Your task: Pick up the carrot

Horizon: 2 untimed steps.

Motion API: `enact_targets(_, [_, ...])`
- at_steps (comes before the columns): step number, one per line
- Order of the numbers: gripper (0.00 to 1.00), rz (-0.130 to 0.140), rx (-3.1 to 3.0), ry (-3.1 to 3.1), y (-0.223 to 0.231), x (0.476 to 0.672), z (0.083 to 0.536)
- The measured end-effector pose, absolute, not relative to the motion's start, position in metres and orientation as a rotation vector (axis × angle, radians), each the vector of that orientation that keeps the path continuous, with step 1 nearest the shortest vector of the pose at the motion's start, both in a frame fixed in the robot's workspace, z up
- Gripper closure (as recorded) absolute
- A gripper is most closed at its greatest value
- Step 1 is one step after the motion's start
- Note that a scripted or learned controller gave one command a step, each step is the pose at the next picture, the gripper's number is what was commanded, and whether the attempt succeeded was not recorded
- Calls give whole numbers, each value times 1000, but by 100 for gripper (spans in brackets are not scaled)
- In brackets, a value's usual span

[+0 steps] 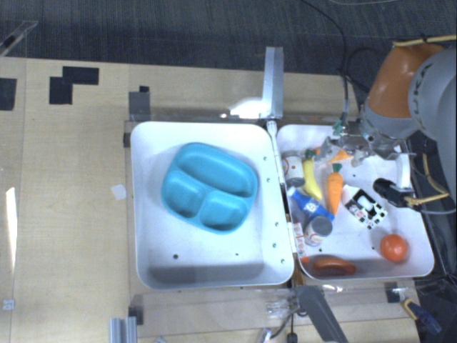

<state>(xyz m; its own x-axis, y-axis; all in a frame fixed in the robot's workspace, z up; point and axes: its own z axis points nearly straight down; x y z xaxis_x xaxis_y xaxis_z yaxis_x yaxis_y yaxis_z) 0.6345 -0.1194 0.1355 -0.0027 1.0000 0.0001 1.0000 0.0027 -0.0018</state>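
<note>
The orange carrot (334, 189) with a green top lies lengthwise in the right bin (414, 263), its green end pointing to the far side. My gripper (341, 148) hangs over the far part of that bin, just beyond the carrot's green end and close to it. The wrist hides what lies directly under the gripper. The carrot itself lies free on the bin floor, with a yellow banana (311, 180) just to its left.
The right bin also holds a blue bottle (307, 207), a grey-lidded can (320, 226), a black-and-white block (366, 209), an orange ball (393, 247) and a red item (333, 265) at the near wall. A blue divided plate (208, 186) sits in the left bin (150, 263).
</note>
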Motion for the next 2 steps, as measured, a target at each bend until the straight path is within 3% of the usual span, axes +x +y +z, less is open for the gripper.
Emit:
enact_targets(1, [0,-1,-2353,-2084,-125,660,192])
enact_targets(2, [100,0,-2346,-2098,-124,662,201])
